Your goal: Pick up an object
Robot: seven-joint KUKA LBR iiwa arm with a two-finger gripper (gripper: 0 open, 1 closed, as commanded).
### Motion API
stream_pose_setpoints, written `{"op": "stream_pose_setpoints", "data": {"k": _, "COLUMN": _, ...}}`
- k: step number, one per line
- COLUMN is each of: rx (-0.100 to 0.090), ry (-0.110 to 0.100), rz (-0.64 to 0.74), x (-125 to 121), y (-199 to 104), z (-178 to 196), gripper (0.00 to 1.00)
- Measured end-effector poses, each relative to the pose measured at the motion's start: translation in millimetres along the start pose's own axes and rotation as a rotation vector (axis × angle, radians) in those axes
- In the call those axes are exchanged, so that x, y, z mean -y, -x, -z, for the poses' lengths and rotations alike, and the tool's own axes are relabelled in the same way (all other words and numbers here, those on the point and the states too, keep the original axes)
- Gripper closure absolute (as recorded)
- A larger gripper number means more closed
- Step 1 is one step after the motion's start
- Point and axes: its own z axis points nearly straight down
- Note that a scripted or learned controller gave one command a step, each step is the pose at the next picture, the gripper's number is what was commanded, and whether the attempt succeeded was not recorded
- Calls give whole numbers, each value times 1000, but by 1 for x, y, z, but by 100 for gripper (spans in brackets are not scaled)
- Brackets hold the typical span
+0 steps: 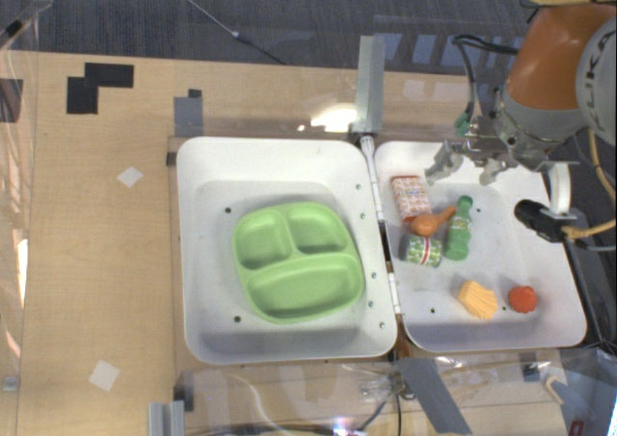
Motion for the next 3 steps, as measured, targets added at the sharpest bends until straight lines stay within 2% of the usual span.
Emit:
{"op": "stream_pose_setpoints", "data": {"k": 1, "rx": 1, "ry": -2, "rz": -57, "x": 26, "y": 65, "z": -118, "gripper": 0}}
{"op": "stream_pose_setpoints", "data": {"k": 2, "rx": 1, "ry": 5, "rz": -15, "x": -57, "y": 15, "z": -137, "gripper": 0}}
{"op": "stream_pose_setpoints", "data": {"k": 3, "rx": 1, "ry": 1, "rz": -7, "x": 29, "y": 44, "z": -117, "gripper": 0}}
